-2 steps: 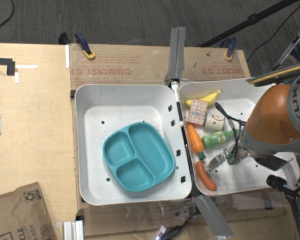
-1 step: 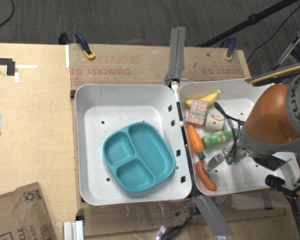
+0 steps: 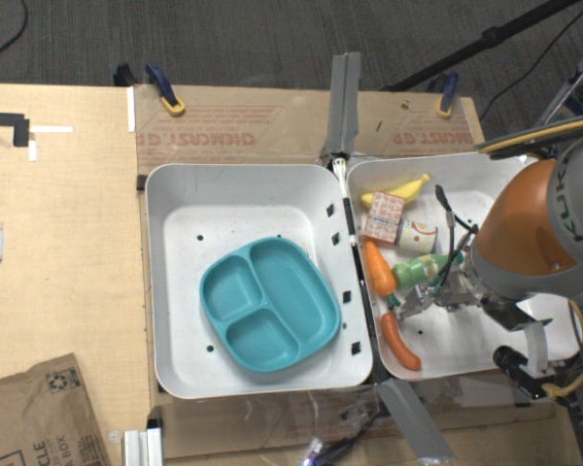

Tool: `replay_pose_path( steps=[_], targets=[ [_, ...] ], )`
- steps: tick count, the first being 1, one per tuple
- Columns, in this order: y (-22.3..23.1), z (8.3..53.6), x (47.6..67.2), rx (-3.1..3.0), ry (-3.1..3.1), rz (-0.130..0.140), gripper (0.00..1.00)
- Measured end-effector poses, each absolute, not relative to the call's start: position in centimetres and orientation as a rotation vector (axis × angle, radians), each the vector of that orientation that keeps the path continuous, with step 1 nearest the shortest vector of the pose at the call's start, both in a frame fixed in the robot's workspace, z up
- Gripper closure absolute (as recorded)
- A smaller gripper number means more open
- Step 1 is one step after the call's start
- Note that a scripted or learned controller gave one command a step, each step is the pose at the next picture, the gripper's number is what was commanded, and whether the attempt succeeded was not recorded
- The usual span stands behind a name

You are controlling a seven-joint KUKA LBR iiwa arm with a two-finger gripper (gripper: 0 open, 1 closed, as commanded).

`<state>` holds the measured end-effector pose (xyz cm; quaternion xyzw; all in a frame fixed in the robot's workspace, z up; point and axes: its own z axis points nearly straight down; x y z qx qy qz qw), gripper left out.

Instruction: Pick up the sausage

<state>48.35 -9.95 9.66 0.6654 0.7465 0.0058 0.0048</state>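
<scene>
Now I have the arm (image 3: pixel 530 226) over the right bin (image 3: pixel 486 357), with the pincer (image 3: pixel 420 297) low among the toys. I take the sausage (image 3: pixel 399 342) to be the reddish-brown piece lying at the front left corner of that bin, just beside the wall it shares with the left bin (image 3: pixel 175 260). It rests flat on the bin floor, clear of the other items, and nothing grips it.

From the sausage, the carrot (image 3: pixel 377 266) lies just behind, along the same wall; the green piece (image 3: pixel 414 271) sits behind and to the right, and the pincer tip hangs just above and behind the sausage's near end. Whether the pincer is wide or narrow I cannot tell; the parts there are too small and tangled.

I judge this to be the approach step, grasp not yet made. The next move calls for shifting the pincer forward over the sausage's middle, turning it across the sausage's length, then lowering without nudging the carrot or scraping the wall.
</scene>
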Motion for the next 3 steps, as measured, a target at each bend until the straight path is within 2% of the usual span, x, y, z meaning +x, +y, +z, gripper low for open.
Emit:
replay_pose_path(
  steps=[1,2,3],
  targets=[
    [-9.48,9.76,48.43,2.262,2.161,0.021,0.0],
    [-9.69,9.67,48.19,2.04,2.371,0.008,0.0],
    [-9.51,9.68,48.29,2.171,2.255,0.016,0.0]
  ],
)
